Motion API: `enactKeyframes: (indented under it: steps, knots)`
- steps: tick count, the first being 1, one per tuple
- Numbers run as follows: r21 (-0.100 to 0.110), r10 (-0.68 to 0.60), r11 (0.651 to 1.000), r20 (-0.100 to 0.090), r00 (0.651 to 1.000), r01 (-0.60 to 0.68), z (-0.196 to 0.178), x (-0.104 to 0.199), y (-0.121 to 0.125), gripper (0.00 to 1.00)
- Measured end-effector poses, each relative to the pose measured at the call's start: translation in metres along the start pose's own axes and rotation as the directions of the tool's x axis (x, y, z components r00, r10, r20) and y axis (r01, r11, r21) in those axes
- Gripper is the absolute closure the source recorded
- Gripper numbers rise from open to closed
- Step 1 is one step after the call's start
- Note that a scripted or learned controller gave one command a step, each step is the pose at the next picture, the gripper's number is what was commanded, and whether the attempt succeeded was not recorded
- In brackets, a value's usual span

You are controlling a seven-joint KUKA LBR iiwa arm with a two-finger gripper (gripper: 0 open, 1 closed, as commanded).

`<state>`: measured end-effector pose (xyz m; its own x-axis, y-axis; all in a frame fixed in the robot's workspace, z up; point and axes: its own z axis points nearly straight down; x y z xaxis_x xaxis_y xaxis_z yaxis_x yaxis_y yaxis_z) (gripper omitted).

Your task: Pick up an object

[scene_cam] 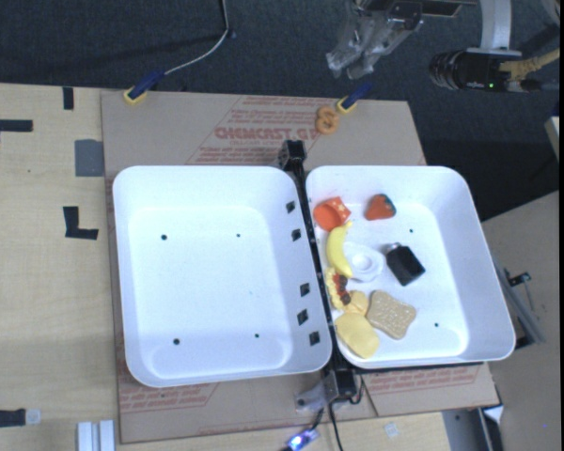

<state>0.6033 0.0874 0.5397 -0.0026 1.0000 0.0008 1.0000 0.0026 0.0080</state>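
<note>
With the gripper (357, 54) raised clear of the bench, its open-or-closed state impossible to tell, select the isolated black block (404, 263) in the right bin (456, 191), well below and nearer the camera, then descend vertically over it.

Both bins (132, 252) white. In my right bin: yellow banana (337, 249), orange piece (330, 213), red strawberry (381, 207), black block (404, 264), tan speckled cracker (390, 314), white cup (363, 263). Board (254, 139) brown, red lettering. My gripper (355, 53) grey.
</note>
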Motion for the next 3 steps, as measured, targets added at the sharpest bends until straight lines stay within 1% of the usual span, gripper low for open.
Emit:
enactKeyframes:
  steps: [1,2,3]
  knots:
    - [0.011,-0.003,1.000,0.000,1.000,0.003,0.005,0.045,-0.043,1.00]
    - [0.010,-0.005,1.000,0.000,1.000,0.005,0.004,0.091,-0.100,1.00]
    - [0.010,-0.003,1.000,0.001,1.000,0.003,0.004,0.127,-0.121,1.00]
